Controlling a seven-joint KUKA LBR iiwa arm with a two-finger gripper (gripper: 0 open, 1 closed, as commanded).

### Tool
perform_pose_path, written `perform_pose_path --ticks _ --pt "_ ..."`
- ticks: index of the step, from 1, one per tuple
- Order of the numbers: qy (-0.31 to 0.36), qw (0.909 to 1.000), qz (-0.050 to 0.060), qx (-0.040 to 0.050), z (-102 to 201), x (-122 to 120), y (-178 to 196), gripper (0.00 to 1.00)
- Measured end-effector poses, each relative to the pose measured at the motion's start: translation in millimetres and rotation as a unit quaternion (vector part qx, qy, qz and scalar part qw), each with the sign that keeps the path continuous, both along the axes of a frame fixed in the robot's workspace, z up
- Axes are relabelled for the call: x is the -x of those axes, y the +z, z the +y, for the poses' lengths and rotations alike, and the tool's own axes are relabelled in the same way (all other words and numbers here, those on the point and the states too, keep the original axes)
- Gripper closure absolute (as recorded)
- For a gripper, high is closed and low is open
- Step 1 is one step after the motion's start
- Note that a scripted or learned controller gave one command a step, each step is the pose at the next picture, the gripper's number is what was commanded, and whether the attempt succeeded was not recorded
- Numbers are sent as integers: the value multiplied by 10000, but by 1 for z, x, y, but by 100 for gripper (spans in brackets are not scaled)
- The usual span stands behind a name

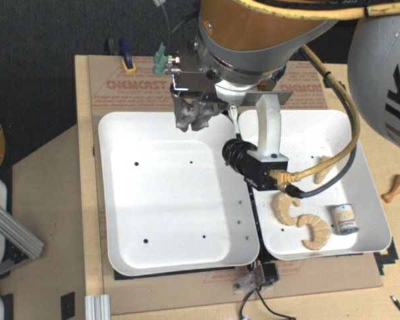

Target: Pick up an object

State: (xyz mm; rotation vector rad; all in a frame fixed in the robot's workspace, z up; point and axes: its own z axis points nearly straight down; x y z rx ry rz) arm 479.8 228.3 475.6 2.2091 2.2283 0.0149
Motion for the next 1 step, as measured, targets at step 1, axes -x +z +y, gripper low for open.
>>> perform_pose_path --ticks 1 --pt "9 10000 -14 -6 1 0 10 100"
